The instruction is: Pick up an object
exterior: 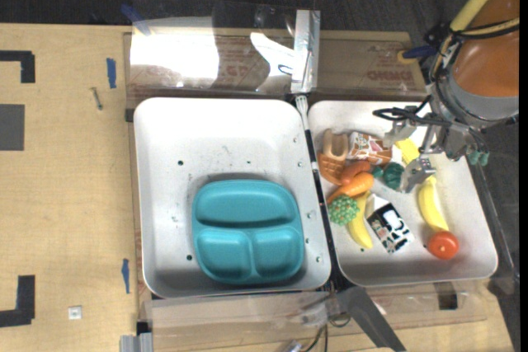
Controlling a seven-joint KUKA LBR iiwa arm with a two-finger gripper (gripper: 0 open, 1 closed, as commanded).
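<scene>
My gripper [418, 171] hangs low over the right bin [483, 260], reaching in from the upper right. It sits just above the top end of a yellow banana [431, 206] and right beside a small dark green toy [391, 175]. A yellow piece [406, 151] lies just to its upper left. Further left are an orange carrot [356, 181], a brown bread piece [335, 148], a printed packet [368, 146] and a green broccoli [344, 210]. A second banana [360, 232], a black-and-white box [388, 228] and a red tomato [443, 246] lie nearer the front.
The left bin [165, 144] holds a teal divided plate [247, 229] toward its front. A thin wall between the bins [313, 177] runs close to the bread and broccoli. Cables and the orange arm band [487, 66] hang over the right bin's back corner.
</scene>
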